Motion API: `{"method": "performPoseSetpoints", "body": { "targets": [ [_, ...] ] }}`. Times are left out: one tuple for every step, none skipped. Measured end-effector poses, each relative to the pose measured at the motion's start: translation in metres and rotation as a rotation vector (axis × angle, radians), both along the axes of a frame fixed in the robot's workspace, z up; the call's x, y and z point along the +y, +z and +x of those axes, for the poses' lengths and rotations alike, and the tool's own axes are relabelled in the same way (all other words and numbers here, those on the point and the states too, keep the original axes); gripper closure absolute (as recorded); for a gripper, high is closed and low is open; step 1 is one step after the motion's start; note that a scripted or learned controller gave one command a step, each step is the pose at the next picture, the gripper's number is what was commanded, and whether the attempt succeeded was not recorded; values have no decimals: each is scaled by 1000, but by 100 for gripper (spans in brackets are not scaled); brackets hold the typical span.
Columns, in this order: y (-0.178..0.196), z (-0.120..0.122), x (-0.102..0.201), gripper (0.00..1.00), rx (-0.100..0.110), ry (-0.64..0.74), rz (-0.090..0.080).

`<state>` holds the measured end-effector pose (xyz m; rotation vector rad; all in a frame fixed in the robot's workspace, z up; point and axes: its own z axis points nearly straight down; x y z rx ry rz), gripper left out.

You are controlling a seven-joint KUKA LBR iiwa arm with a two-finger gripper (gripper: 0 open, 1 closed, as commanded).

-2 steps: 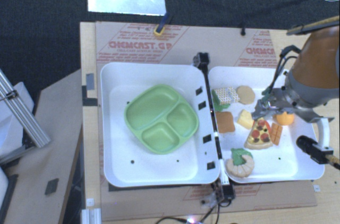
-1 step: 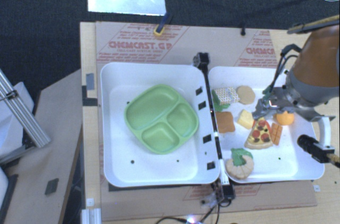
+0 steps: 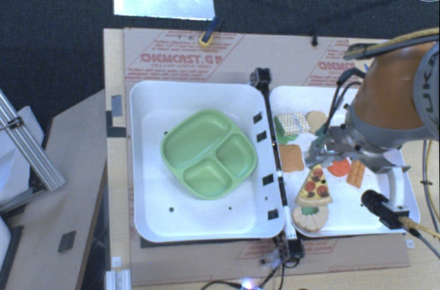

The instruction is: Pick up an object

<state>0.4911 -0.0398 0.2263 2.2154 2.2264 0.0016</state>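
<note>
Two white bins sit side by side on the table [image 3: 172, 55]. At 9 o'clock, the left bin [image 3: 148, 165] holds a green divided plate [image 3: 209, 154]. At 3 o'clock, the right bin [image 3: 350, 223] holds toy foods: a pizza slice [image 3: 315, 186], a cookie [image 3: 310, 217], a toast piece [image 3: 292, 158]. The gripper [image 3: 323, 152] hovers just above them; its state cannot be told.

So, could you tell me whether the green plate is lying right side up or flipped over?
Right side up: the green plate lies flat in the left bin, its three compartments facing upward with nothing in them.
</note>
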Motion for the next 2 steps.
{"method": "performPoseSetpoints", "body": {
  "targets": [
    [4, 8, 21, 100, 0, 1, 0],
    [-7, 6, 23, 100, 0, -3, 0]
  ]
}}
